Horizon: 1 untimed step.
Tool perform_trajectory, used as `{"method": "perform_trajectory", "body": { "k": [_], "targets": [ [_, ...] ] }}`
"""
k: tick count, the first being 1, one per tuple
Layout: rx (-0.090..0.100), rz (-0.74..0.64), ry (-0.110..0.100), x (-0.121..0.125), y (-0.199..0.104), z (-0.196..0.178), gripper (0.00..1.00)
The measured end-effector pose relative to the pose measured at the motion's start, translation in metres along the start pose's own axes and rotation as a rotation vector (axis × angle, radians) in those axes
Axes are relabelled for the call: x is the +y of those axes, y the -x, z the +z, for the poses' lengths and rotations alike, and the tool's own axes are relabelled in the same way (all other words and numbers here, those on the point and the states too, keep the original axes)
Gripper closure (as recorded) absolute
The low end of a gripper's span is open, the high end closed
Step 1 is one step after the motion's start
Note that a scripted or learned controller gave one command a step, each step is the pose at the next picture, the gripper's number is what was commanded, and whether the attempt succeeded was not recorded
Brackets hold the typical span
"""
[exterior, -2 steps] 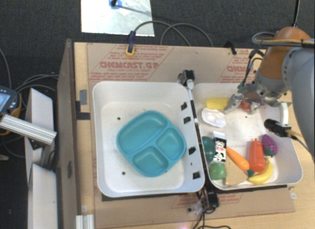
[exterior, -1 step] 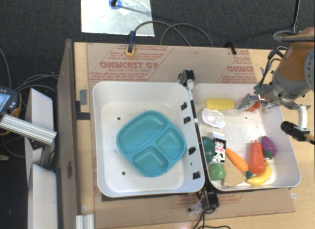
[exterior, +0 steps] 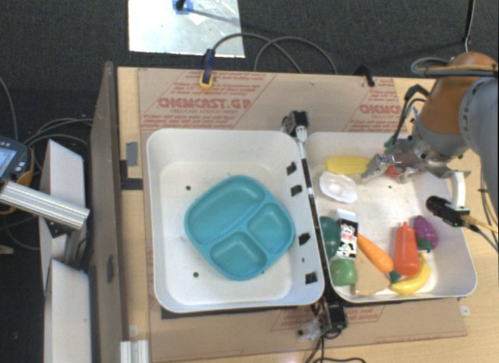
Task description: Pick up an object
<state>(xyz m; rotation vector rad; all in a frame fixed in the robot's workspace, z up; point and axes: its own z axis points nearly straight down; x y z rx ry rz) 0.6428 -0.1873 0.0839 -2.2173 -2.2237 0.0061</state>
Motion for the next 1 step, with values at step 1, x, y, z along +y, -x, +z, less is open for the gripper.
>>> {"method": "perform_trajectory", "body": {
  "k": [1],
  "targets": [
    [0.002,0.004,-0.008,0.0055,0.021,0.0005,0.0]
  ]
}}
